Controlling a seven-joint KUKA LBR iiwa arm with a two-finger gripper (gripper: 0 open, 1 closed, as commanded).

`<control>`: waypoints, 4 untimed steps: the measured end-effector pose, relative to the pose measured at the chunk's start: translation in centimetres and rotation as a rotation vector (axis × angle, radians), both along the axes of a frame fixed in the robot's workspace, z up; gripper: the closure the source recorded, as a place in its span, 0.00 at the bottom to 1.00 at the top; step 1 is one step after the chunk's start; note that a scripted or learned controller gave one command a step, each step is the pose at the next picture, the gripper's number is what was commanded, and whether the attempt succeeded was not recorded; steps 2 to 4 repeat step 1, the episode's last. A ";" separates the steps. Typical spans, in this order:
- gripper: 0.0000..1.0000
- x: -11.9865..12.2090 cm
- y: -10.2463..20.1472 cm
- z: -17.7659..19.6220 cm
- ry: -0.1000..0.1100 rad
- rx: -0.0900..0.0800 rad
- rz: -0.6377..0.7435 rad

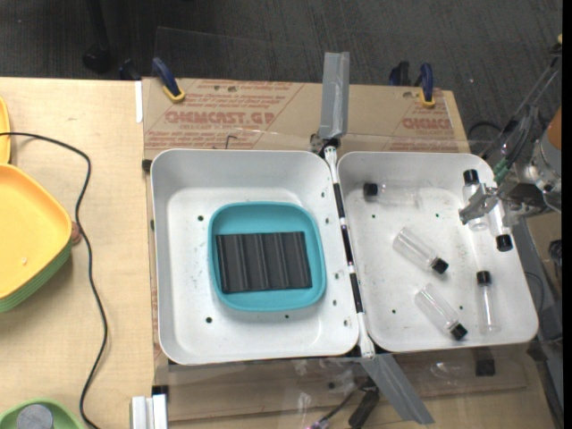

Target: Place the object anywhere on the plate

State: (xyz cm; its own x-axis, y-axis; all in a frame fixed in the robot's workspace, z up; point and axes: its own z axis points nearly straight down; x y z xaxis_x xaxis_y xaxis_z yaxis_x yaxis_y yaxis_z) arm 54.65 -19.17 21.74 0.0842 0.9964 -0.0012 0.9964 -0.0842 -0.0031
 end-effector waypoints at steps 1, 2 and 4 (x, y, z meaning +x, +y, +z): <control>0.00 0.0 0.0 0.0 0.000 0.000 0.000; 0.00 0.0 0.0 0.0 0.000 0.000 0.000; 0.00 0.0 0.0 0.0 0.000 0.000 0.000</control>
